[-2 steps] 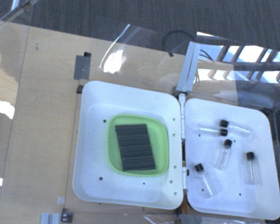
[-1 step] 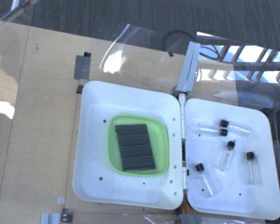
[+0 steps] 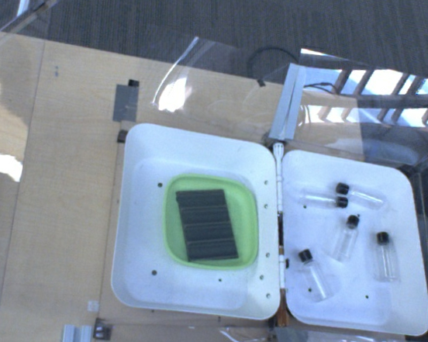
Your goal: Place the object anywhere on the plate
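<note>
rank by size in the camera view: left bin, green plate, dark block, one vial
1. left bin
2. green plate
3. dark block
4. vial; the vials look about alike.

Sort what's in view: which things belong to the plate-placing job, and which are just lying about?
Job:
- green plate, left bin
- dark ridged block, already lying on the plate

Lying about:
- five clear vials with black caps in the right bin, e.g.
- grey bracket on the bench

2 white bins (image 3: pixel 130 273) on wooden bench (image 3: pixel 40 182), metal post (image 3: pixel 287 106) behind them
</note>
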`<action>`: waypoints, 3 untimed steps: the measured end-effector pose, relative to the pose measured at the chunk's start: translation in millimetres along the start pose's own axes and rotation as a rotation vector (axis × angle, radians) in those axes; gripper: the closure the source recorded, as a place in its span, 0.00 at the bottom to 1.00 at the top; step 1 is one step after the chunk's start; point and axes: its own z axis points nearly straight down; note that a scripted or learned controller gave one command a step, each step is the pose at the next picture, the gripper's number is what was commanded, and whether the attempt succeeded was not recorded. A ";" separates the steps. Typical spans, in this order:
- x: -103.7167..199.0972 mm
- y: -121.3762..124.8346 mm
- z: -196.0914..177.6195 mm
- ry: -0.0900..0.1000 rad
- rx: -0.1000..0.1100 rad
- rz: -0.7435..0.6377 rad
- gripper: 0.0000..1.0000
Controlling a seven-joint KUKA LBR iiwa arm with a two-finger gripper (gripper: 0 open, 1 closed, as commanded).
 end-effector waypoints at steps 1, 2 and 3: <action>25.2 20.4 0.5 0.000 -0.001 0.102 0.00; 6.1 13.5 0.6 -0.001 0.001 0.203 0.00; -21.2 -8.1 0.3 -0.001 0.001 0.304 0.00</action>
